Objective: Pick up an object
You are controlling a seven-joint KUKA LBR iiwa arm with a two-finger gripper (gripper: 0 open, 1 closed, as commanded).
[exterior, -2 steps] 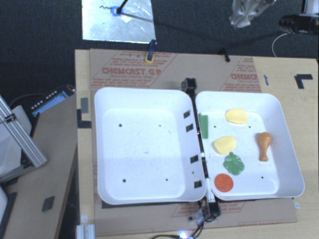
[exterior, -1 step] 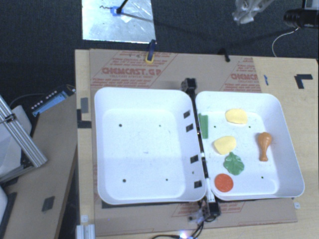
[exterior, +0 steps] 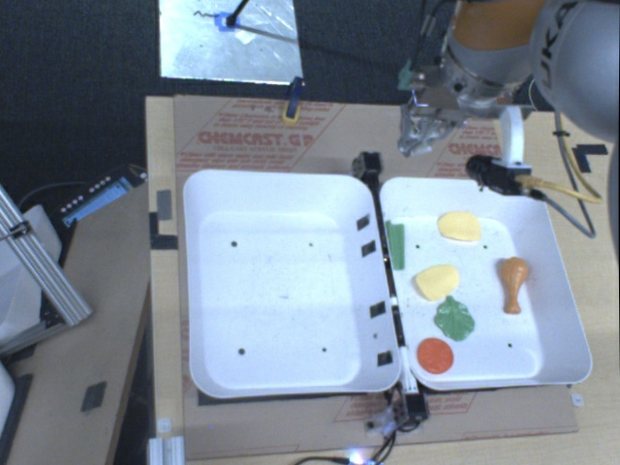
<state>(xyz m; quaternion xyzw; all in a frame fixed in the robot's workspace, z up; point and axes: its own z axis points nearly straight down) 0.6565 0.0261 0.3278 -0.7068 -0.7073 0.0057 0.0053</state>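
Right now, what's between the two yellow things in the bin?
Nothing. In the camera view, bare white bin floor separates the upper yellow piece from the lower yellow piece.

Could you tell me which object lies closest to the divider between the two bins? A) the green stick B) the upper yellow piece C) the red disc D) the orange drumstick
A: the green stick lies along the right bin's left wall, right beside the divider, while the orange drumstick, red disc and upper yellow piece sit farther into the bin.
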